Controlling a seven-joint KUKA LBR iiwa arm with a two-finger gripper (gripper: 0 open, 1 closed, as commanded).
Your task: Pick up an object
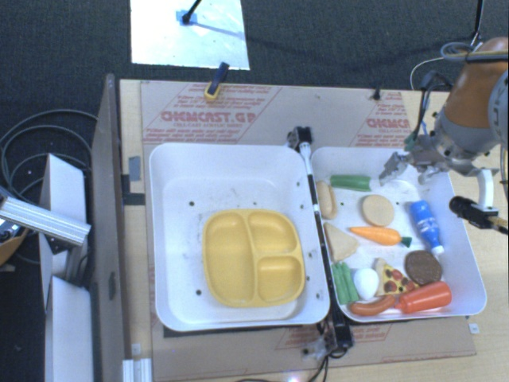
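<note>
Over the right bin [475, 293], at about one o'clock from the bench's middle, the grey arm's gripper [413, 168] hangs with its two fingers spread apart and nothing between them, poised above the bin's far rim. No object has been picked up; the step in hand looks like the approach, with the choice of target open. The likely candidates lie just below the fingers: a green stick [351, 182] at about nine o'clock from the gripper, a round tan biscuit [377, 210] at seven o'clock and a blue bottle [425, 225] at five o'clock. Further toward the near rim sit a toy carrot [378, 235], a white egg [366, 281], a pizza slice [391, 278], a brown cookie [422, 267] and a larger orange carrot [427, 297]. The next move would call for a descent onto one piece, with the fingers straddling it before closing; the toys are crowded, so a neighbour could be nudged. The left bin [179, 213] holds a yellow divided tray [254, 256]. The cardboard sheet [254, 106] beneath the bins carries red print, readable as "CHEMCAST GP" at eleven o'clock and partly repeated elsewhere.
</note>
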